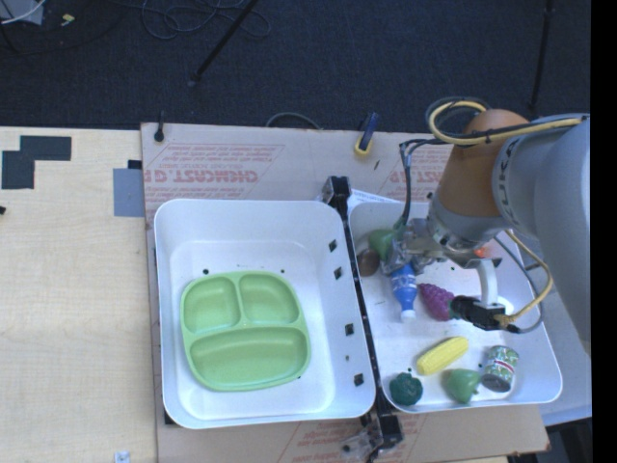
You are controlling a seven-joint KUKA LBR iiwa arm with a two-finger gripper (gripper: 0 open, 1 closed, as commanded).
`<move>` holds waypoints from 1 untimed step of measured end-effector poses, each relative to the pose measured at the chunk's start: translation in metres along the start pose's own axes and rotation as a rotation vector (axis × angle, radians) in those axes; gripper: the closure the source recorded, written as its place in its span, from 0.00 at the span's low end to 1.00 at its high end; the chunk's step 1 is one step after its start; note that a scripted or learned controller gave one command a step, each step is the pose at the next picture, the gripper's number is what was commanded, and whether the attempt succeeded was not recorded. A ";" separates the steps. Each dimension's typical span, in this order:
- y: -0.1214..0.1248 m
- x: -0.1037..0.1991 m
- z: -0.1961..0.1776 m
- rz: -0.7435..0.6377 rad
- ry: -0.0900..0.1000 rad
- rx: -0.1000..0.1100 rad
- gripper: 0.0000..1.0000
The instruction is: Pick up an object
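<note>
Gripper (413,251) low in right bin (540,379) over blue bottle (405,290), finger state unclear, grapes (436,300) beside bottle, corn (442,355) nearer front, green plate (246,330) in left bin (193,230)

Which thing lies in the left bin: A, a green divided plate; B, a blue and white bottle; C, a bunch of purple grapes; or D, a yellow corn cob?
A: the green divided plate lies alone in the left bin, while the corn cob, the bottle and the grapes all lie in the right bin.
</note>
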State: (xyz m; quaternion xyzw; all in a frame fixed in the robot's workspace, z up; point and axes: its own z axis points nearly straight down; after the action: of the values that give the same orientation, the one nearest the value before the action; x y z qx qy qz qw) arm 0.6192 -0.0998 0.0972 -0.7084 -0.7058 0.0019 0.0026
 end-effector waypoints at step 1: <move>-0.001 0.002 -0.063 -0.004 -0.001 -0.009 1.00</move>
State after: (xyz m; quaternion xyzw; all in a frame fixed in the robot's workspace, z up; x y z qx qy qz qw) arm 0.6187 -0.0981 0.1606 -0.7070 -0.7072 -0.0010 -0.0010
